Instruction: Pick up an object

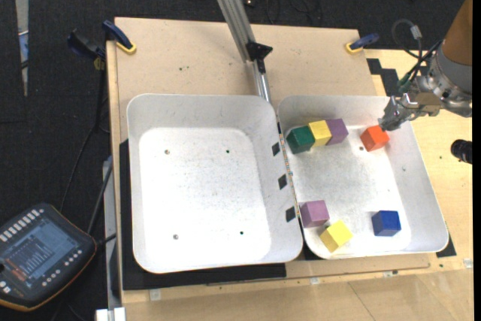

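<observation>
The step in hand appeared to be the approach to a grasp. The two-finger gripper [392, 119] of the grey arm stood over the upper right part of the right-hand shallow white plastic bin [421, 184], just above and to the right of the small orange cube [373, 137]. The cube lay close under the gripper tip, touching it or nearly so; whether it sat between the fingers could not be told, and the opening of the pincer could not be read at this resolution. No object could be confirmed as held.

As a judgement, the next move called for centring the pincer over the orange cube, closing on two opposite flat faces, then lifting straight up clear of the bin wall.

Other candidates lay in the same bin: a dark green cube [301, 137], a yellow cube [320, 132] and a purple cube [336, 130] touching in a row near the upper left; a second purple cube [314, 212] beside a second yellow cube [335, 234] lower down; and a blue cube [385, 222] apart at lower right. All appeared rigid, matt and sharp-edged. The left-hand white bin [143, 162] showed a smooth, faintly speckled floor with rounded corners.
</observation>
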You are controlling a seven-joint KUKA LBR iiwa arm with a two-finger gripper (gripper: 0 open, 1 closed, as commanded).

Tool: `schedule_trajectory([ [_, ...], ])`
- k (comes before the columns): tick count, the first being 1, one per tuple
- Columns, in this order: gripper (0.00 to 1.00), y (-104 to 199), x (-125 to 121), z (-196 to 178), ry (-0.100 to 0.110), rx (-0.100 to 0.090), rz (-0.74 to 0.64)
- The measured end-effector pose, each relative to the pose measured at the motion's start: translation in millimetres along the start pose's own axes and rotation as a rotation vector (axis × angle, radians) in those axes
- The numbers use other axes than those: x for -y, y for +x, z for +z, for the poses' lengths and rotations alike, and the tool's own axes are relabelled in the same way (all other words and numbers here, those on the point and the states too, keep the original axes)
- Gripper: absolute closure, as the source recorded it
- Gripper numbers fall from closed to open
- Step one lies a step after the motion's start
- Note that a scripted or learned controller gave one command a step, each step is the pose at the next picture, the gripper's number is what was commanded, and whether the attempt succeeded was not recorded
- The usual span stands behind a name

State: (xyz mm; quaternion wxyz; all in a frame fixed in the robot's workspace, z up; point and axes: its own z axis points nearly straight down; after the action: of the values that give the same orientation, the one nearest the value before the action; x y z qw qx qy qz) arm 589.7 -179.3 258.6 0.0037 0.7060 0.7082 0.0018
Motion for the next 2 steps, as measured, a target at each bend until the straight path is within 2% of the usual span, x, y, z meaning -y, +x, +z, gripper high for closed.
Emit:
schedule_trajectory([
  [1,1.0,50.0,18.5,-6.0,0.007,-0.004,-0.004],
  [2,1.0,103.3,35.1,9.9,0.01,-0.005,-0.005],
])
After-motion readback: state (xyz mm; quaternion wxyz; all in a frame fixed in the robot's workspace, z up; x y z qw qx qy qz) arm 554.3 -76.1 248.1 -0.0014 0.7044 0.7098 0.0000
